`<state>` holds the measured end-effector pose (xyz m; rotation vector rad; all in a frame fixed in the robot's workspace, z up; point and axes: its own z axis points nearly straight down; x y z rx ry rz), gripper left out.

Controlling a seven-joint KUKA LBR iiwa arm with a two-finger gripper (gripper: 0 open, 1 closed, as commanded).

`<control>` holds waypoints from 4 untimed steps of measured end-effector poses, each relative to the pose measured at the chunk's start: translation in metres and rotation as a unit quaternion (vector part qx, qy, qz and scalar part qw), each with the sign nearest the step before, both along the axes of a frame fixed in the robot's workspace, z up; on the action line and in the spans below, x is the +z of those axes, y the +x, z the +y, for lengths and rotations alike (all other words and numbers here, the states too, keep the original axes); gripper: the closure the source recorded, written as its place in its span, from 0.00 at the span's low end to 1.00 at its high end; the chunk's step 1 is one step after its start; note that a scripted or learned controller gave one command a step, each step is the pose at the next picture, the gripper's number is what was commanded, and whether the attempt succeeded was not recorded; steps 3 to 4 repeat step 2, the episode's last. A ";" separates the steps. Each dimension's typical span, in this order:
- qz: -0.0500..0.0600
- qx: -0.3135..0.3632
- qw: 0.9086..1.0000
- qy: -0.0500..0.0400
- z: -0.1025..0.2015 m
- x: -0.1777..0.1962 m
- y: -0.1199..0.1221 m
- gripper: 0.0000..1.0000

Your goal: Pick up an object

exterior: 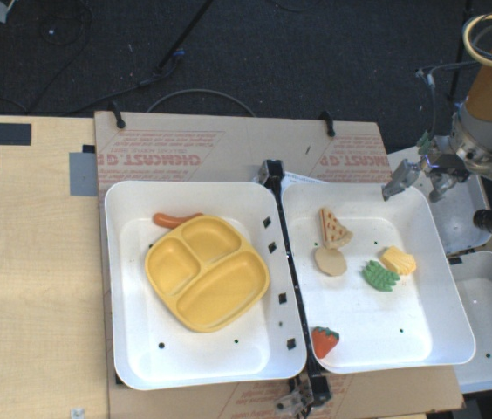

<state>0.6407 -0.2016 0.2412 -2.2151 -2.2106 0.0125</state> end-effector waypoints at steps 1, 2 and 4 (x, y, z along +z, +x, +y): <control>-0.007 0.001 1.000 -0.002 0.000 0.008 0.003 0.00; -0.004 0.001 1.000 -0.001 0.000 -0.056 0.002 0.00; -0.004 0.001 1.000 -0.001 0.000 -0.056 0.002 0.00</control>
